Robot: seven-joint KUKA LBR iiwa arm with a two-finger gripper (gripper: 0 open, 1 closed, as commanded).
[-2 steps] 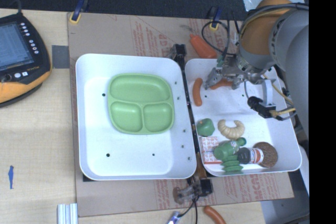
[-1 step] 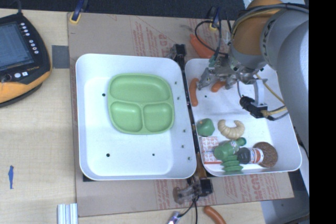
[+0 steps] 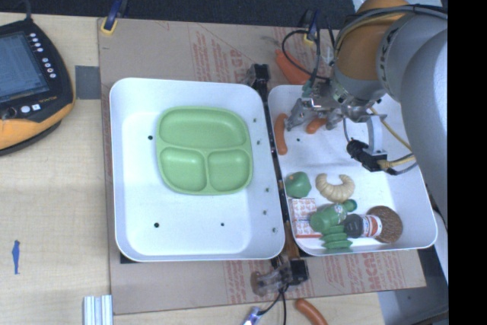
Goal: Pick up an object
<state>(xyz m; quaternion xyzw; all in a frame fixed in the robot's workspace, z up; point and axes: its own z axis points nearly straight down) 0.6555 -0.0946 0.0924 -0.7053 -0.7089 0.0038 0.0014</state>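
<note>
My gripper (image 3: pixel 310 115) hangs low over the far left corner of the right bin (image 3: pixel 407 190), below the grey wrist and its orange band. A small orange piece (image 3: pixel 315 126) shows right beneath it; I cannot tell whether it is held. An orange-red sausage (image 3: pixel 280 133) lies just left of the gripper along the bin's left wall. Nearer the front lie a green pepper (image 3: pixel 297 183), a beige croissant (image 3: pixel 335 186), a green toy (image 3: pixel 330 223), a small bottle (image 3: pixel 365 226) and a brown round cookie (image 3: pixel 389 223).
The left bin (image 3: pixel 133 164) holds a green divided plate (image 3: pixel 204 150). A red-and-white card (image 3: pixel 303 209) lies by the green toy. A handheld pendant (image 3: pixel 27 87) rests on the bench at the far left. Cables (image 3: pixel 380 152) loop from the wrist over the right bin.
</note>
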